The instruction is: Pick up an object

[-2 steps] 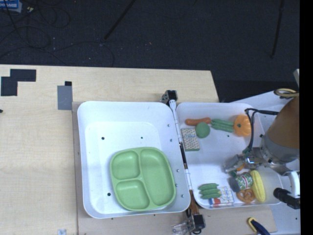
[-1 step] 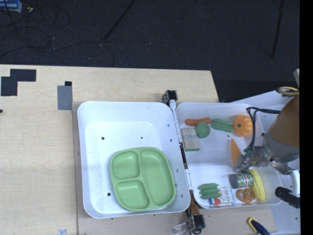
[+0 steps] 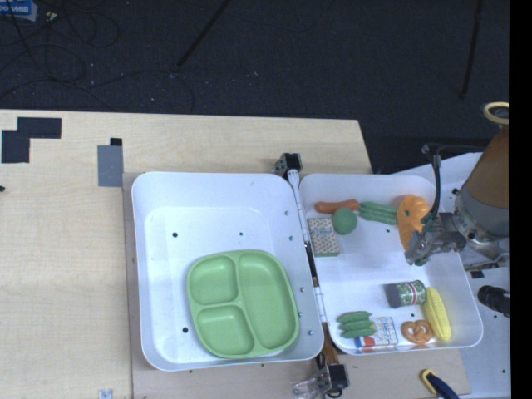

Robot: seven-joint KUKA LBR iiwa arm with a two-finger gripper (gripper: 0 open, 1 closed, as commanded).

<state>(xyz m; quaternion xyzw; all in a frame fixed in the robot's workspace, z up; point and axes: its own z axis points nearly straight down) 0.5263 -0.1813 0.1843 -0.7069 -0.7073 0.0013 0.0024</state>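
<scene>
At right of frame, gripper (image 3: 418,254) hovers over right bin (image 3: 374,264), just below orange toy (image 3: 410,214); finger spread cannot be told, apparently nothing held. Can (image 3: 406,293) lies lower.

The can (image 3: 406,293) and the flat packet (image 3: 381,332) carry labels too small to read.

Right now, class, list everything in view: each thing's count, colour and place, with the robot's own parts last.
Bins: 2, white, side by side on the bench.
Divided plate: 1, green, left bin.
Carrot: 1, orange, right bin, far edge.
Ball: 1, green, beside carrot.
Can: 1, green label, right bin.
Corn: 1, yellow, near right corner.
Pretzel: 1, orange-brown, beside corn.
Pea pods: 2, green, near edge.
Gripper: 1, grey, above right bin.
</scene>
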